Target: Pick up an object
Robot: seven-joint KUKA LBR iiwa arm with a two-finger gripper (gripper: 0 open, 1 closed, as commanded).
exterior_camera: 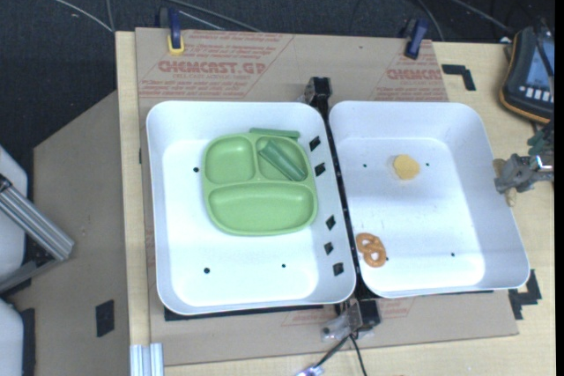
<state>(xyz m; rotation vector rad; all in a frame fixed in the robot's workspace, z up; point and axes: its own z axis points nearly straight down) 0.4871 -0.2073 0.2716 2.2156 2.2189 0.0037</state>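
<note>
Two shallow white bins sit side by side on the worktop (132, 189), touching along their inner rims. At the far left, off the worktop, an aluminium rail (31, 220) runs on a slant. A brown protective sheet (220, 62) with red lettering lies beneath the bins; a blue clamp (176, 31) pins its far-left corner.

Left bin (176, 277): one green divided plate (256, 189) lies flat in the far half, well apart from the near wall. A darker green oblong piece (284, 158) lies tilted in the plate's far-right compartment. The other compartments hold nothing I can make out.

A black clip (318, 89) grips the joined rims at the far end, and small black tabs run down the seam.

Right bin (493, 216): a small round yellow object (405, 166) rests on the floor in the far half, apart from every wall. A pretzel-shaped orange piece (371, 249) lies near the near-left corner, just beside the seam wall and well apart from the yellow object. A second blue clamp (414, 37) holds the sheet behind this bin.

At the right edge, a grey metal part, apparently the end effector (515, 173), sits just outside the right bin's rim, clear of all the objects. I cannot tell its state; nothing is seen held in it. A handheld control unit (533, 75) with an orange border lies beyond it.
</note>
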